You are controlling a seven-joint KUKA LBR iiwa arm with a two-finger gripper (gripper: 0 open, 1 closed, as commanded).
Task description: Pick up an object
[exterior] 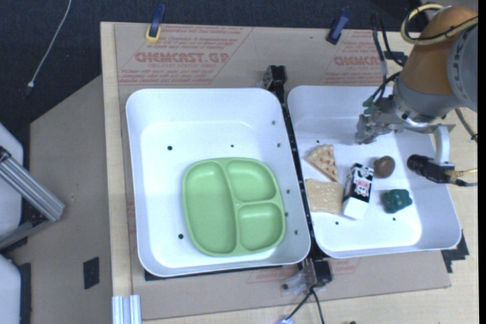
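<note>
In the right bin [334,239] we judge the small carton [358,193], lying between the cracker [324,196] and the teal toy [396,199], light and stiff, best gripped across its narrow sides, our pincer [370,129] hovering above, its state unclear.

arm [456,64]: grey casing | orange band | metal wrist | yellow and black cables

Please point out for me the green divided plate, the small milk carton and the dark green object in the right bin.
green divided plate [231,205]: camera view, on its central ridge.
small milk carton [359,190]: camera view, on its printed side.
dark green object [396,199]: camera view, on its middle.
</note>
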